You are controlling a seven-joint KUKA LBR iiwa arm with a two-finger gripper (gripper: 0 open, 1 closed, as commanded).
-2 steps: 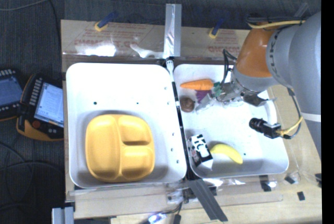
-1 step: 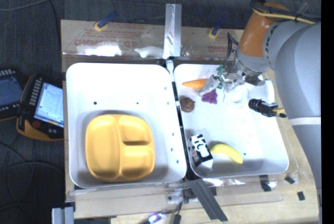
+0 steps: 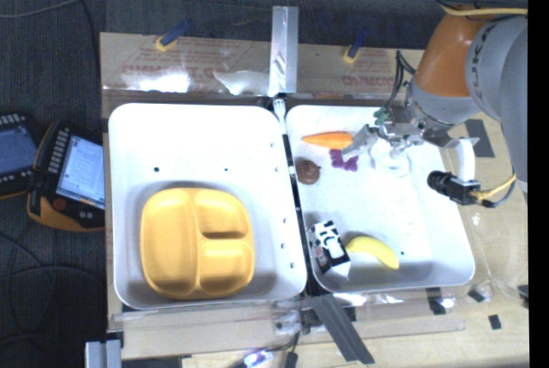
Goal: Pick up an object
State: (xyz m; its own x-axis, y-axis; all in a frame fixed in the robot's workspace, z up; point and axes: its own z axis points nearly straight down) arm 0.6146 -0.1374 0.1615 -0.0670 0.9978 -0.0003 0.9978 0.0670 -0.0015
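The right bin [image 3: 429,220] holds several small things. An orange carrot [image 3: 328,139] lies near its far wall, with a small purple piece [image 3: 345,159] just in front of it. A brown round item [image 3: 307,171] sits by the bin's left wall. At the near side, a yellow banana [image 3: 374,250] lies next to a black-and-white object [image 3: 328,242]. My gripper [image 3: 379,147] hangs over the far part of this bin, just right of the carrot and the purple piece. It is open, with nothing between its fingers.
A large yellow sectioned tray [image 3: 197,239] fills the near half of the left bin [image 3: 137,143]. A metal divider [image 3: 284,57] stands between the bins at the back. A handheld pendant [image 3: 64,177] lies off the bench to the left.
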